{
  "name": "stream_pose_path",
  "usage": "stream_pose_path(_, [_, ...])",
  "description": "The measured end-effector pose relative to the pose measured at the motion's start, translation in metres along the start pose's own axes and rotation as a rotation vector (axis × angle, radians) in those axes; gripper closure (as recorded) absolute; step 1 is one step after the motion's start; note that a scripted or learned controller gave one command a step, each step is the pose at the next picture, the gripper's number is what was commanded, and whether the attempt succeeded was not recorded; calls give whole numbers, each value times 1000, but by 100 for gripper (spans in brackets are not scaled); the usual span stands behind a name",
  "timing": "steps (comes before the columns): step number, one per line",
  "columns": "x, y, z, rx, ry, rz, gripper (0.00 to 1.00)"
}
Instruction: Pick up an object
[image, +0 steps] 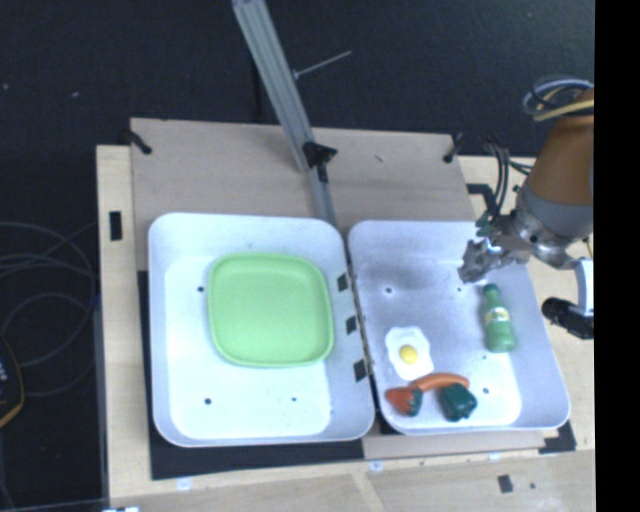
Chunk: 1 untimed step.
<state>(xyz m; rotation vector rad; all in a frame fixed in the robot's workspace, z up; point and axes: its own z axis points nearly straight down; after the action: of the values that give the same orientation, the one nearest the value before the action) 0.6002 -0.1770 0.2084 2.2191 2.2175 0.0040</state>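
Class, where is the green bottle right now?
The green bottle lies in the right bin, near its right wall, just below the gripper and right of the fried egg.

light: even, bright overhead | shadows: faint | focus: slightly soft

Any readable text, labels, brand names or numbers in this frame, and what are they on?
No text can be read.
green bottle in the right bin: pale label band, too small and blurred to read.
green plate, fried egg toy and left bin: no markings visible.
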Motion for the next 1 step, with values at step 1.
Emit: stream_pose_path(1, [-4, -1, -63, -1, 0, 0, 100])
